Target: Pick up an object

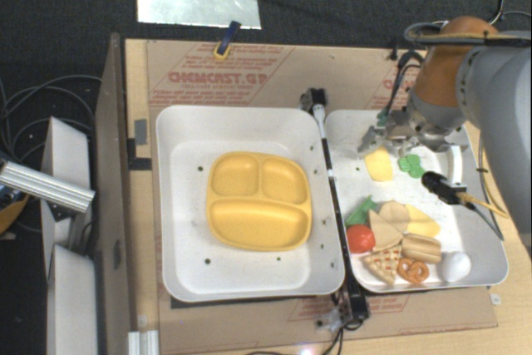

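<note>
- The gripper [391, 137] is low over the far part of the right bin [490, 266], directly above a yellow piece [379, 165] that looks like toy cheese.
- How far the claw is open, the view does not let one tell; nothing is visibly held in it.
- The yellow piece lies flat on the bin floor, just beside a small green item [411, 165].
- It is probably light, stiff plastic and a little slippery, so a grip across its narrow sides seems best.
- The yellow tray [258, 201] rests in the left bin [179, 262].

Single fixed camera above bench [249, 66], angled down, both white bins [179, 179] in frame.
</note>
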Robot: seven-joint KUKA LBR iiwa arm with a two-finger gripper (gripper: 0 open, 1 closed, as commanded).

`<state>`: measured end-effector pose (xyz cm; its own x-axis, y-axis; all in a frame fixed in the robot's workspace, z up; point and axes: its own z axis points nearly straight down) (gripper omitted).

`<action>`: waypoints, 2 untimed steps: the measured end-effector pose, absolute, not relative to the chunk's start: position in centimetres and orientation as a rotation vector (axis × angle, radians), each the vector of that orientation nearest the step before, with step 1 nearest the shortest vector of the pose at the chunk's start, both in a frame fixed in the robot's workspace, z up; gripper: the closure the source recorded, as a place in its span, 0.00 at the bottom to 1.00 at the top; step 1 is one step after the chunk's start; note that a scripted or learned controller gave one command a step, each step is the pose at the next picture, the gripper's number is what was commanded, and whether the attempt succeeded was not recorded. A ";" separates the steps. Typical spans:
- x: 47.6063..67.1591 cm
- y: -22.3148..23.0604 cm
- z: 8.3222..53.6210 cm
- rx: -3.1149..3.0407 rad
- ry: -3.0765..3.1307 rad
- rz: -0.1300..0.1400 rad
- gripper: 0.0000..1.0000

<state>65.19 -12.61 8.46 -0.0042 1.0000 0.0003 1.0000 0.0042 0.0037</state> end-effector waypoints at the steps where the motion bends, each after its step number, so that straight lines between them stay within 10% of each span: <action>1: 65.3 -12.6 9.6 2.211 2.225 0.009 1.00; 2: 65.3 -12.6 9.6 2.210 2.225 0.007 0.00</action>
<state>65.29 -12.57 9.61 -0.0067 1.0000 -0.0002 1.0000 0.0067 0.0069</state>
